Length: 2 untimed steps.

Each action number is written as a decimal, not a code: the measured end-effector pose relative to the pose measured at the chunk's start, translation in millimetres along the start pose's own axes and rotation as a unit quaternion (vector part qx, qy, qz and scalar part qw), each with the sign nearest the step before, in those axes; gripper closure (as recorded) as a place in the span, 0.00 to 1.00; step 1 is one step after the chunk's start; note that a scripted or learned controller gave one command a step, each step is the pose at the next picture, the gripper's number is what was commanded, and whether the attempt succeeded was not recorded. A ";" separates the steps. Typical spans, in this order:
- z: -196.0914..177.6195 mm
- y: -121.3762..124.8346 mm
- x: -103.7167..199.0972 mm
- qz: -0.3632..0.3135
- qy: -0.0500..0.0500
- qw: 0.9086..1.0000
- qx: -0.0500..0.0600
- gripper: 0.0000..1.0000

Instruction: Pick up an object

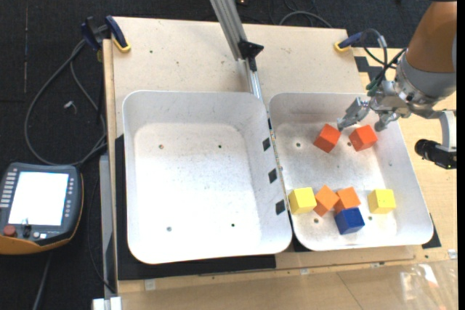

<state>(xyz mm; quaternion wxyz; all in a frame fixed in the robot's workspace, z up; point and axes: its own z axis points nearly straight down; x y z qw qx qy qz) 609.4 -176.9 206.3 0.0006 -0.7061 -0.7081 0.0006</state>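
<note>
**Inspector:** Report gripper position and state.

**Operator:** I see the gripper [369, 112] over the right bin [407, 156], near its far side. Its fingers are spread, with nothing between them. One finger points toward the upper orange cube [328, 137], the other toward the second orange cube [362, 136]; both cubes rest on the bin floor, just apart from each other.

**Inspector:** Other contents?

**Operator:** Along the near side I count a yellow cube [301, 199], two orange cubes touching [337, 199], a blue cube [349, 220] against them, and another yellow cube [381, 200] to the right. The left bin [145, 156] sits beside it on the counter [182, 54].
</note>
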 end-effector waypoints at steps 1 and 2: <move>115.8 63.0 -11.6 -0.001 0.000 1.000 0.000 0.00; 109.8 66.7 -46.4 0.002 0.003 1.000 0.000 0.00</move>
